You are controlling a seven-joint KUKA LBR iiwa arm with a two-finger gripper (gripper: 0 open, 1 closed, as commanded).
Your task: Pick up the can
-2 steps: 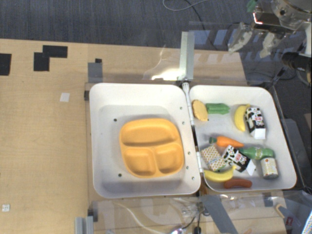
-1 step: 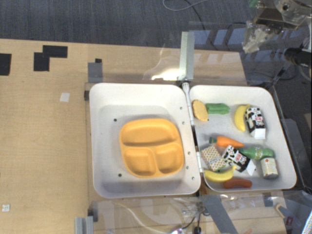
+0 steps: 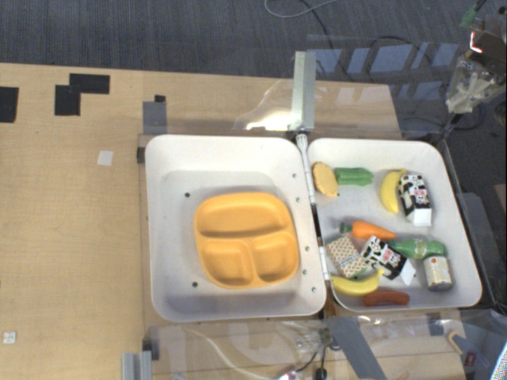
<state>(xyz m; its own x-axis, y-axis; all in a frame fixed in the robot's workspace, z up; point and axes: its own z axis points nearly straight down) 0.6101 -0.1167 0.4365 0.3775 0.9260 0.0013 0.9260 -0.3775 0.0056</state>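
While the pale wooden bench [image 3: 63, 236] lay flat and matte across the left of the frame, black tape squares [image 3: 79, 92] marked its upper left. Toward the centre sat 2 shallow white bins with rounded corners, side by side. The left bin [image 3: 170, 291], smooth plastic, held a glossy yellow-orange tray [image 3: 245, 240] moulded into 3 compartments.

The right bin [image 3: 467, 212] was crowded. Along its upper part lay a round tan biscuit shape [image 3: 325, 179], a stubby green vegetable [image 3: 352, 176], a curved banana [image 3: 389, 191] and a boxy carton with black-and-white blotches [image 3: 413, 196]. Lower down were a tapered orange carrot [image 3: 371, 230], a checkered packet [image 3: 342, 252], a second blotched carton [image 3: 383, 257], another banana [image 3: 354, 284], a reddish sausage shape [image 3: 386, 298] and a green bottle [image 3: 418, 249].

The can [image 3: 437, 273], a short cylinder with a pale label, stood upright in the lower right corner of the right bin, just below the bottle.

At the upper right edge of the frame, beyond the bins, hung the gripper [image 3: 474, 85], a blurred pale-grey shape well apart from the can. How wide it stood could not be told, and nothing was seen in its grasp.
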